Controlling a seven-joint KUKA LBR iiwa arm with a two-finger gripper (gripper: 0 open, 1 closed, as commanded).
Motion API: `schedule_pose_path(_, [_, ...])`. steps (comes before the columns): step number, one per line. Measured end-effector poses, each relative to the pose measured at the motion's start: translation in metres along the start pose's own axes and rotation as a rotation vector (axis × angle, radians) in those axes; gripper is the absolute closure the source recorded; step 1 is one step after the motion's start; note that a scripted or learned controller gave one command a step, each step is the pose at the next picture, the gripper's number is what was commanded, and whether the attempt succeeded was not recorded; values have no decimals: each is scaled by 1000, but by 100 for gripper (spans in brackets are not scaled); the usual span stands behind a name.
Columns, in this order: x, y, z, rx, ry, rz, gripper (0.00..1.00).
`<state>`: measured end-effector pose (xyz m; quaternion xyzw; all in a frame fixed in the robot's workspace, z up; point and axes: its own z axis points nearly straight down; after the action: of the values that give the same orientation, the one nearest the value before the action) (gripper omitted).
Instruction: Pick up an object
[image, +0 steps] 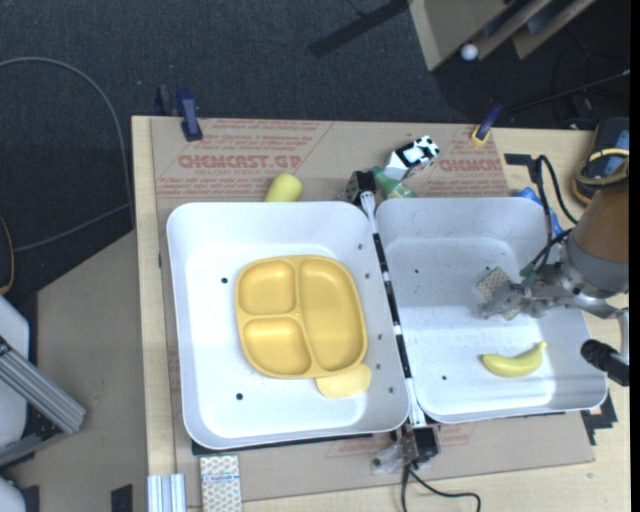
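Note:
In the right bin (440, 250) a yellow banana (513, 362) lies near the front right corner. A small grey-brown speckled piece (492, 283) rests on the bin floor a little behind it. My gripper (503, 304) is low over the bin floor, just in front of that speckled piece and behind the banana. The arm reaches in from the right, with its orange band (606, 232) above the wrist. In the left bin (200, 300) sits a yellow divided plate (300, 315), and a pale yellow flat piece (344, 382) pokes out from under its front edge.
Behind the bins, on the cardboard bench top, lie a small yellow object (284, 187) and a black-and-white object (415, 155). Blue clamps (187, 112) (487, 122) hold the board's back edge. Cables run along the right side.

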<state>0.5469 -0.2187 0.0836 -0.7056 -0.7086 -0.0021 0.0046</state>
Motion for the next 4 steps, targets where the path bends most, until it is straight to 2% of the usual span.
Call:
schedule_pose_path(1, [0, 27, 0, 0, 1, 0, 0])
schedule_pose_path(2, [-5, -5, -78, -6, -12, 5, 0])
schedule_pose_path(3, [2, -29, 0, -2, -4, 2, 0])
schedule_pose_path(4, [12, 77, -3, -6, -10, 2, 0])
